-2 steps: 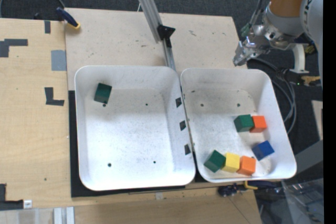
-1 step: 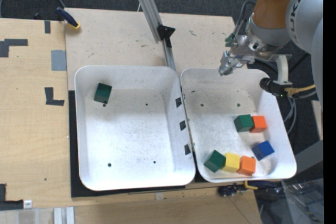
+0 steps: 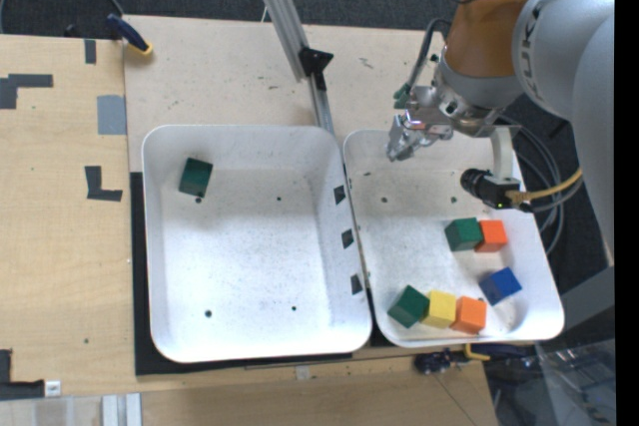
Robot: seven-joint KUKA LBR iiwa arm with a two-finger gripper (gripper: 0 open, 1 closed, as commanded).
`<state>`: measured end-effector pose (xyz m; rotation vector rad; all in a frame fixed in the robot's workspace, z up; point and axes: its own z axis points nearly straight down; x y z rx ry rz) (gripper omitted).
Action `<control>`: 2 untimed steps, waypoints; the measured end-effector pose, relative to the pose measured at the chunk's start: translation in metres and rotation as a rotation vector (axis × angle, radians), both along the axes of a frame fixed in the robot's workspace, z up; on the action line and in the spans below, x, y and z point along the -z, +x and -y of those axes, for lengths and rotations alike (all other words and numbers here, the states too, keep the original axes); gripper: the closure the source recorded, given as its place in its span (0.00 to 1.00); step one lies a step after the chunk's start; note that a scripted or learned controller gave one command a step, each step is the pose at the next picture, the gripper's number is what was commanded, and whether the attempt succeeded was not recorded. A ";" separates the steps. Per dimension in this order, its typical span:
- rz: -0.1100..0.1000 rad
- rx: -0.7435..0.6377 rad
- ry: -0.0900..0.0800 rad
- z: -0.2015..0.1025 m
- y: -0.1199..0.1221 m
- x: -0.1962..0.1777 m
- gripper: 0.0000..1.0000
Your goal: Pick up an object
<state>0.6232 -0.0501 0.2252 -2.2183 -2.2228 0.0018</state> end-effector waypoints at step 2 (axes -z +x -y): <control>-0.002 -0.006 0.002 -0.119 -0.041 0.001 1.00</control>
